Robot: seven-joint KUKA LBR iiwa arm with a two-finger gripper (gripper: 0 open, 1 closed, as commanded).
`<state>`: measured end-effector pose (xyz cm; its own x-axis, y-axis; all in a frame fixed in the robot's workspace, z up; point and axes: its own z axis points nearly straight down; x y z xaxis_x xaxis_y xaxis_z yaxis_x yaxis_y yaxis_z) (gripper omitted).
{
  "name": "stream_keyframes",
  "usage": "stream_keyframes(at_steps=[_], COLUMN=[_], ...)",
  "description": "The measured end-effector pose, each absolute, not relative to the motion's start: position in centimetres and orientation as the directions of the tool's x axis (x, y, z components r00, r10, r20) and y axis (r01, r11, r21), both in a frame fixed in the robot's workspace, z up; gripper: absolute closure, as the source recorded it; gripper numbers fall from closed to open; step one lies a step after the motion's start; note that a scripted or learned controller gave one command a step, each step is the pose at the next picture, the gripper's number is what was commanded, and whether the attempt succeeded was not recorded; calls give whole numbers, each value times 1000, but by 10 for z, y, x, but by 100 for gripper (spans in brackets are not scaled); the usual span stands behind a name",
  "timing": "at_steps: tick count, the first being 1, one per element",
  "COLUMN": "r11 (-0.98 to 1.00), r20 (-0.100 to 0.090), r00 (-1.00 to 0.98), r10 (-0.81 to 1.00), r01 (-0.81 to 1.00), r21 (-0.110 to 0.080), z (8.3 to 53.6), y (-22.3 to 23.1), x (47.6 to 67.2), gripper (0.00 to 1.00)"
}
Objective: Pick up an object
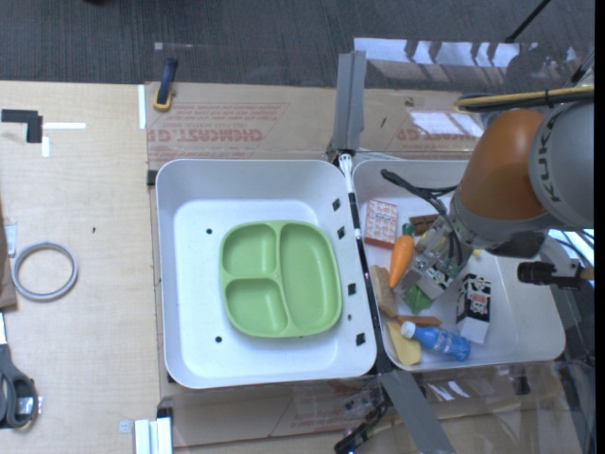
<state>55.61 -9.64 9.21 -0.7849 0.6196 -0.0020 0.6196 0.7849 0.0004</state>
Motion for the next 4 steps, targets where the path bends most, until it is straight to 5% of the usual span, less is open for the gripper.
stream_keyframes(at_steps=[1, 2, 3, 4], r11=[710, 638, 481, 483], r20=[0, 0, 1, 0], r00=[-710, -638, -481, -483], r10=[704, 770, 877, 876], r01=[704, 770, 877, 876], r21=[-1, -1, -1, -1], z=[91, 91, 91, 100], y=[-99, -111, -99, -99], x=[547, 484, 478, 478], gripper=[0, 0, 0, 100])
